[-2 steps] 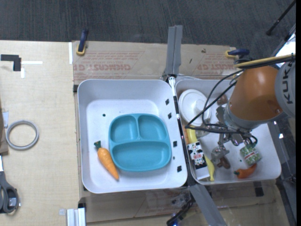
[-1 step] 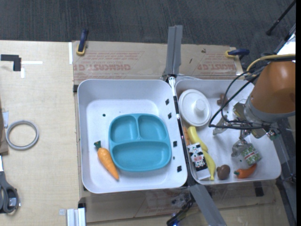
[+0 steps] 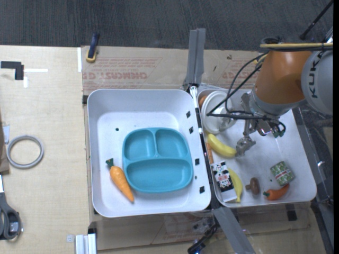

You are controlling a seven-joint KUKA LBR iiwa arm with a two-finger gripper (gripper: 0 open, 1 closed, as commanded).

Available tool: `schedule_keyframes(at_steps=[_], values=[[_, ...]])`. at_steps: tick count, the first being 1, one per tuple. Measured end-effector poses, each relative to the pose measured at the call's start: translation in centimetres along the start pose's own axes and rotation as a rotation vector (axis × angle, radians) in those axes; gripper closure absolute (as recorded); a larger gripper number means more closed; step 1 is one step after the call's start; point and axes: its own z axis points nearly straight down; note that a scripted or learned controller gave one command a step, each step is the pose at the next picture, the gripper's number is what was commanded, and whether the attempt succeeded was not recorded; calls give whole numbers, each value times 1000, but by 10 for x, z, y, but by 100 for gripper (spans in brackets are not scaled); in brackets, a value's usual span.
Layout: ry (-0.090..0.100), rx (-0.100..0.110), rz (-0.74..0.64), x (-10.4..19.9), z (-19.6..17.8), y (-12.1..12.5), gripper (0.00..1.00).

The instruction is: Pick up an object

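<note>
Gripper [image 3: 242,148] hanging over the right bin [image 3: 303,157], tip just beside the banana [image 3: 221,146].

The banana is lying in the bin's left half, long axis running from upper left to lower right; its lower-right end is sitting just left of the fingers, touching or nearly so, I cannot tell which. The fingers are pointing down and, seen from above, are reading as one narrow grey tip, so whether they are spread or pressed together I cannot tell; nothing is showing between them. Judgement: the coming move is turning on a small shift left, with the fingers closing across the banana's short axis. Other candidates are lying further off: a carton [image 3: 223,177] below, a green block [image 3: 281,172] and a red pepper [image 3: 276,192] to the lower right.
</note>
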Motion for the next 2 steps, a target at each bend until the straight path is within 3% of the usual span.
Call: schedule_keyframes(at_steps=[1, 2], values=[[-9, 1, -158, 96, -1, 22, 0], [-6, -3, -143, 11, 1, -47, 0]])
